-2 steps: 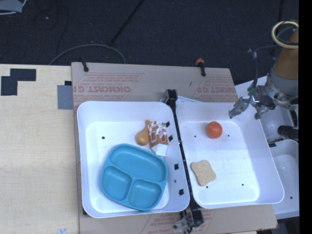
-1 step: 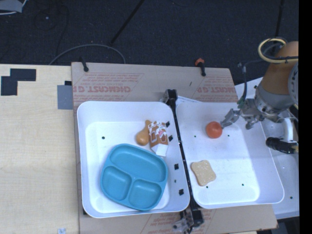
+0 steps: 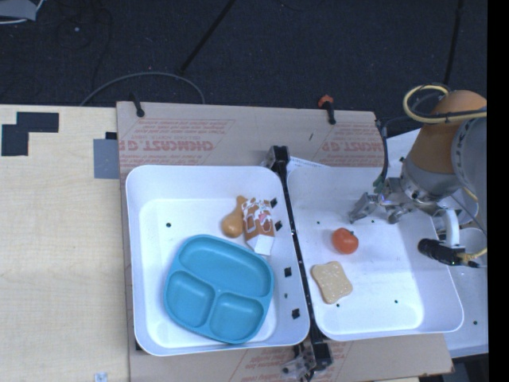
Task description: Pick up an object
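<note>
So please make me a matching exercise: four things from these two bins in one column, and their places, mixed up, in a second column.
Things:
1. blue divided plate
2. red tomato
3. slice of toast
4. tool

Places:
A. right bin, nearest the front edge
B. left bin
C. over the right bin, near its back
D. right bin, just behind the toast

Pairs: 1-B, 2-D, 3-A, 4-C

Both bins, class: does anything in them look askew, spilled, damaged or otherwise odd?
Nothing looks spilled or broken. The blue divided plate sits at a slant in the left bin, and a small carton lies by a tan toy. The right bin holds a tomato and toast slice.
</note>
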Controlling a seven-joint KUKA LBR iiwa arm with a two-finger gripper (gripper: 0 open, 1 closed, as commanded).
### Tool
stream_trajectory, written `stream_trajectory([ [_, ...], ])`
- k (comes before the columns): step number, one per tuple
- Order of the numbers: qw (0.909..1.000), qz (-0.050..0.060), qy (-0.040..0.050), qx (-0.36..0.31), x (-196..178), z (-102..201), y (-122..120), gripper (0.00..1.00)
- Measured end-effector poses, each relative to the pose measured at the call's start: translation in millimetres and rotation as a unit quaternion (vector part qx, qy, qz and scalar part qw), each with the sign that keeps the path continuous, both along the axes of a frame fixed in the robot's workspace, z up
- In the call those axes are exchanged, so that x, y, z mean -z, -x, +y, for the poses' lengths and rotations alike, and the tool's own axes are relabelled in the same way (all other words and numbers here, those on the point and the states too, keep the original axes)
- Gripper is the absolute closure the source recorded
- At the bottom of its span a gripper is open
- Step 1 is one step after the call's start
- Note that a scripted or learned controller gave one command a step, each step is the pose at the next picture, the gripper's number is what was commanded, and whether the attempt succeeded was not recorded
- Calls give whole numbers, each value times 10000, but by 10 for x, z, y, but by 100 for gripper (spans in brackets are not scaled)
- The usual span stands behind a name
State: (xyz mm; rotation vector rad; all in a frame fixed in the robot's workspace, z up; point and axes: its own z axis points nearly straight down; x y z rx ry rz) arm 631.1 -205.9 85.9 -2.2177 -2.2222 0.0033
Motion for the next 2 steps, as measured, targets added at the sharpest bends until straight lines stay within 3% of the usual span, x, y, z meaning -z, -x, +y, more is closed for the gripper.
stream_trajectory([
  [1, 10000, 0, -1, -8, -122, 0, -2, 100],
  [2, 10000, -28, 6, 7, -559, -46, -31, 100],
])
